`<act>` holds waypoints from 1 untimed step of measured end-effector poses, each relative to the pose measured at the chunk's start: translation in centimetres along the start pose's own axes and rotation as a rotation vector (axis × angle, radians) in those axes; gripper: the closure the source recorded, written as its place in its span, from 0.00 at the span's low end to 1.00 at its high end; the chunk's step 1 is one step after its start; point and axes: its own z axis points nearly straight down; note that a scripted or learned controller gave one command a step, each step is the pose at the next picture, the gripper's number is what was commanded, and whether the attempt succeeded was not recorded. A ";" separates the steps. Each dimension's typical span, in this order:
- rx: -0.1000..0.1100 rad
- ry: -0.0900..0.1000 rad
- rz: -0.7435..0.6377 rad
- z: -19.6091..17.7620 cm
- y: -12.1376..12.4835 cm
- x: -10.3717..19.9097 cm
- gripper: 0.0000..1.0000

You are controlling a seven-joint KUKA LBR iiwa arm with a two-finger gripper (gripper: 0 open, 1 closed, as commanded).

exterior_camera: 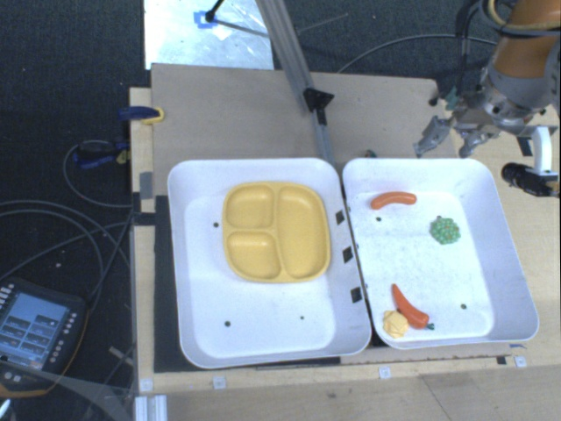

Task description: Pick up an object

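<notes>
Left bin (197, 323) carries a yellow divided tray (275, 231); right bin (508, 261) has sausage (393, 200) by far wall, carrot (409, 306) beside yellow toy (395, 324) at near edge, green cluster (444, 230) between; gripper (450, 141) fingers spread wide, empty, over far rim.

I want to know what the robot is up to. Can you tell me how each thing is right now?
gripper: open, holding nothing, above the right bin's far edge
yellow tray: flat in left bin
sausage: lying in right bin
green ball: resting in right bin
carrot: lying beside yellow toy
</notes>
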 end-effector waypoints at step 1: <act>0.001 0.000 0.008 4.8 0.1 -1.0 0.00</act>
